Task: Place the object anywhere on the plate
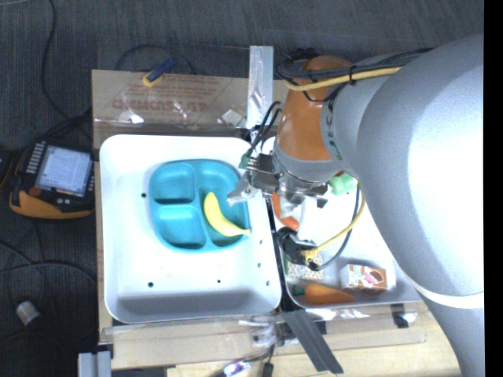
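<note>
Grey arm looms over a curved yellow banana on the blue plate; claw state unclear.

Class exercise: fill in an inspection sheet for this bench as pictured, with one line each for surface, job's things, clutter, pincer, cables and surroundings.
Surface: two white bins; left bin bears the plate.
Job's things: banana lies on the blue divided plate, in its right compartment.
Clutter: carrot and small carton in right bin.
Pincer: pincer above plate's right edge, by the banana.
Cables: yellow cable loops below the wrist.
Surroundings: handheld pendant on the carpet, left.
</note>
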You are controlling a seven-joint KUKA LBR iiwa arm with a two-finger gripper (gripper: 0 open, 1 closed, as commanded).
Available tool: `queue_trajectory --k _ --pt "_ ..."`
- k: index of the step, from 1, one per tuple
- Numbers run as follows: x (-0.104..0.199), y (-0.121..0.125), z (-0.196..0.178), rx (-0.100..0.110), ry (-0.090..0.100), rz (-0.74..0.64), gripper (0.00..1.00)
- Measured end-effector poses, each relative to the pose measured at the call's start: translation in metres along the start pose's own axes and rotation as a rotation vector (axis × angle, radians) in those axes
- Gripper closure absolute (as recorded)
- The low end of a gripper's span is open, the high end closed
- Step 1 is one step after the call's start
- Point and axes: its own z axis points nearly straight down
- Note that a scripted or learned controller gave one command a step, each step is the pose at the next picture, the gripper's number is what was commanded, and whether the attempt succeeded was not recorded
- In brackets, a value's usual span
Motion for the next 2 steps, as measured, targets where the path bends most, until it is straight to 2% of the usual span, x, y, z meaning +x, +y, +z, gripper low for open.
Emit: queue_trajectory --k 1,2 --pt "0.021 0.005 -0.016 -0.001 -0.001 -0.143 0.0" --pt "-0.004 0.032 -0.086 -0.002 0.001 -0.186 0.0"
